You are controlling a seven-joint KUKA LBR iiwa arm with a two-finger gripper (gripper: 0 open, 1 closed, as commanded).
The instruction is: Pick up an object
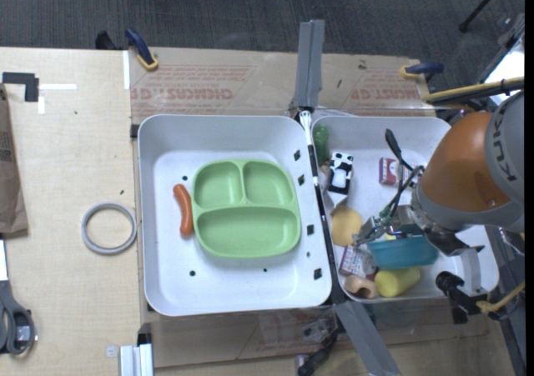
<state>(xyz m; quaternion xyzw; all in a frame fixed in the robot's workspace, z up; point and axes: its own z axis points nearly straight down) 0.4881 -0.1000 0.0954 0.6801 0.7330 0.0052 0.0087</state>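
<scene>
Camera view: the hand (373,233), its state untellable, is poised over the right bin (434,128) beside a yellow ball (346,222), seemingly for picking.

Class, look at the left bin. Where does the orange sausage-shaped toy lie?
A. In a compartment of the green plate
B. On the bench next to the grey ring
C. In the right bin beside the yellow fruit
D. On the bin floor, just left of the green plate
D: the orange sausage toy lies on the left bin's white floor, just outside the left edge of the green divided plate, not in any compartment.
</scene>
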